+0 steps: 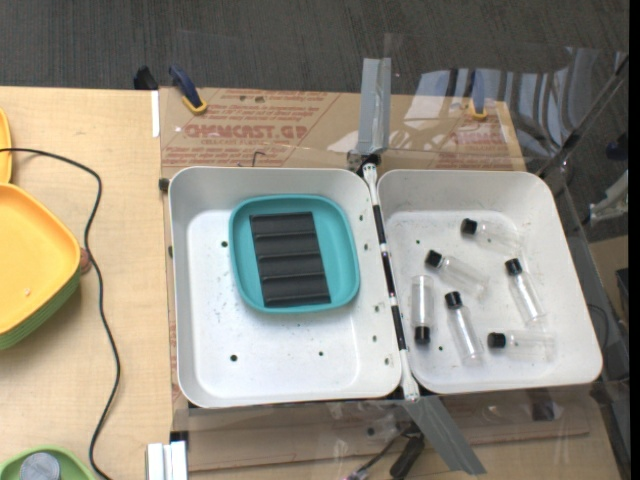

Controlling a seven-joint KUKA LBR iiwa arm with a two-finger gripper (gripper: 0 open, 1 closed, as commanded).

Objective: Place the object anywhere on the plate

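A teal plate (243, 258) with rounded corners lies in the left white bin (280, 353), in its upper middle. A dark ribbed insert (290, 258) covers the plate's centre. Several clear vials with black caps lie scattered in the right white bin (560, 268). One vial (420, 308) is close to the divider between the bins, another vial (526, 293) is towards the right, and a third vial (463, 330) lies between them. All the vials rest flat on the bin floor, apart from the plate.
A stack of yellow and green dishes (30, 268) sits on the wooden bench at the far left, with a black cable (100, 298) looping beside it. Cardboard (260, 128) lies behind the bins, and a metal post (375, 98) rises at the back between them.
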